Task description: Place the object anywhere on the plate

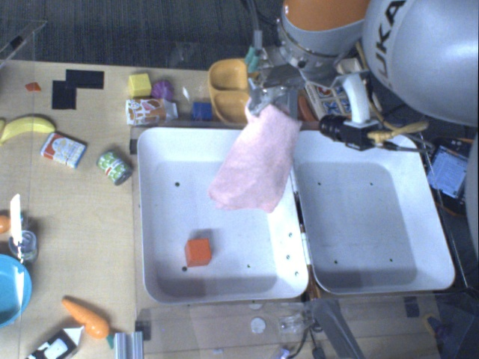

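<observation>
A pink cloth (pixel 254 163) hangs in the air over the upper right part of the left bin (pixel 157 208). Its top corner is pinched in my gripper (pixel 261 102), which is shut on it above the bin's back rim. The cloth droops down and to the left, its lower edge at mid-bin. A small orange-red cube (pixel 198 252) lies on the left bin's floor near the front. A blue plate (pixel 13 290) shows partly at the far left edge of the bench, well away from the gripper.
The right bin (pixel 374 275) sits under the arm. Behind the bins stand yellow cups (pixel 228 88), a blue block (pixel 200 111), a printed box (pixel 150 111), a yellow block (pixel 139 84). To the left lie a banana (pixel 22 128), a can (pixel 114 167), a carrot (pixel 86 318).
</observation>
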